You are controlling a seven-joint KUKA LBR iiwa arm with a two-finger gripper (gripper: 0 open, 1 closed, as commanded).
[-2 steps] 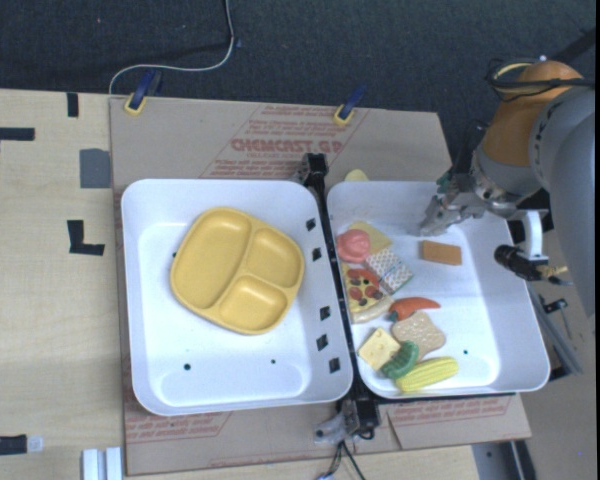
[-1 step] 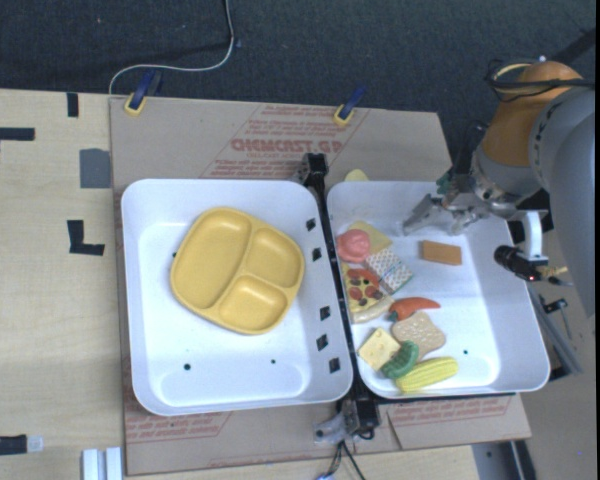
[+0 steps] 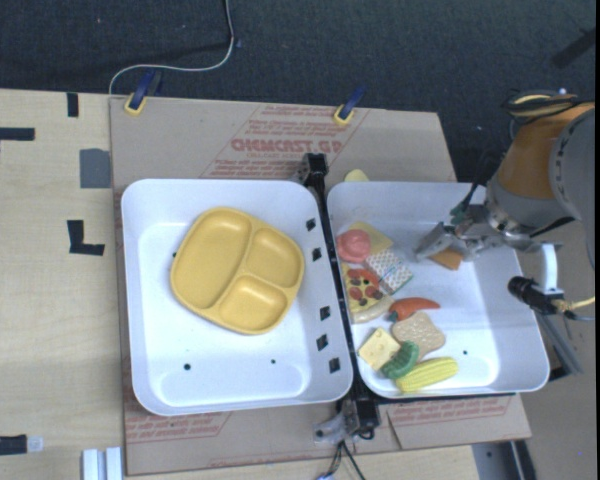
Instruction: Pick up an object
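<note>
The right bin (image 3: pixel 480 308) holds toy food along its left side: a pink round piece (image 3: pixel 357 243), a checkered cracker (image 3: pixel 388 266), a pizza slice (image 3: pixel 365 290), a red chili (image 3: pixel 415 308), a bread slice (image 3: pixel 423 335), a cheese cube (image 3: pixel 377 348), a green pickle (image 3: pixel 401 358) and a corn cob (image 3: pixel 427 373). My gripper (image 3: pixel 450 240) reaches in from the right and hangs low over the bin's upper middle. A small orange piece (image 3: pixel 447 260) lies right at its tip; whether it is gripped is unclear.
A yellow divided plate (image 3: pixel 238 268) lies in the left bin (image 3: pixel 150 368). A small yellow item (image 3: pixel 355 177) rests at the right bin's top rim. Black clips (image 3: pixel 315 173) join the bins along the middle. The right bin's right half is bare white floor.
</note>
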